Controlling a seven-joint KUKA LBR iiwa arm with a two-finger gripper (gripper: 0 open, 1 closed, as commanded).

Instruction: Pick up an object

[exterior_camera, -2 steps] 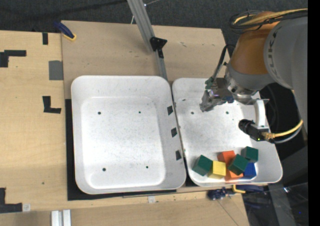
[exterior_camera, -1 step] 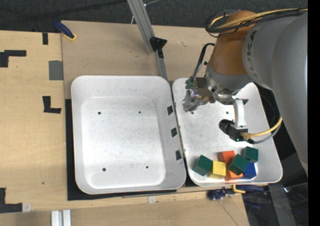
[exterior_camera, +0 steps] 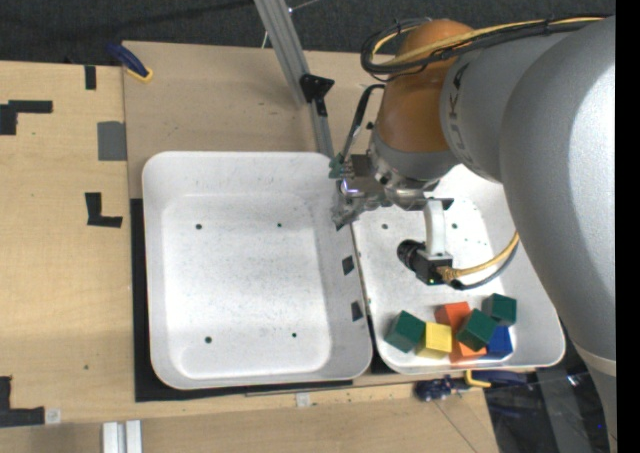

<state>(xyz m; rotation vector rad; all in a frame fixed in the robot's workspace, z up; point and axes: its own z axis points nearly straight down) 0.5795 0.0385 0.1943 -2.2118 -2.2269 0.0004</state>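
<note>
camera view, fingers [exterior_camera: 347,203] at bins' shared rim [exterior_camera: 352,271], openness cannot be told, coloured blocks [exterior_camera: 455,329] strung left-right

Coloured blocks seen clustered in near corner of right bin [exterior_camera: 478,233], close against front rim. Green block [exterior_camera: 407,329] set at cluster's left end, tilted; yellow block [exterior_camera: 437,339] touching it. Orange block [exterior_camera: 453,314] placed behind yellow. Dark green block [exterior_camera: 481,326] and teal-green block [exterior_camera: 503,308] packed toward right edge; blue block [exterior_camera: 501,342] at front.
</note>
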